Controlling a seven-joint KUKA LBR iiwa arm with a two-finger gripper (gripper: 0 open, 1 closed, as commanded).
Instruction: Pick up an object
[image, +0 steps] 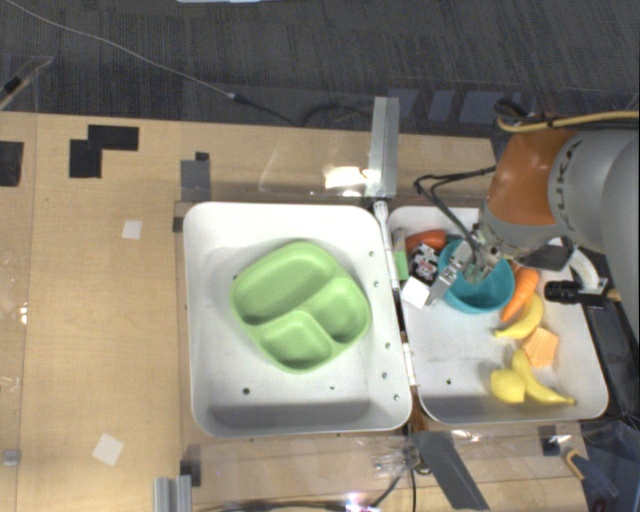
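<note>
Counter: two white bins set side by side.
Left bin: green divided tray laid tilted near centre.
Right bin: teal bowl at upper middle; carrot just right of bowl; banana below carrot; orange block; yellow fruit near front; red item and white item by left wall.
Gripper: positioned over bowl's left rim; jaw state cannot be told; nothing seen held.

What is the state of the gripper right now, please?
Gripper: above the blue bowl in the right bin; whether it is open, closed or holding something cannot be told.
</note>
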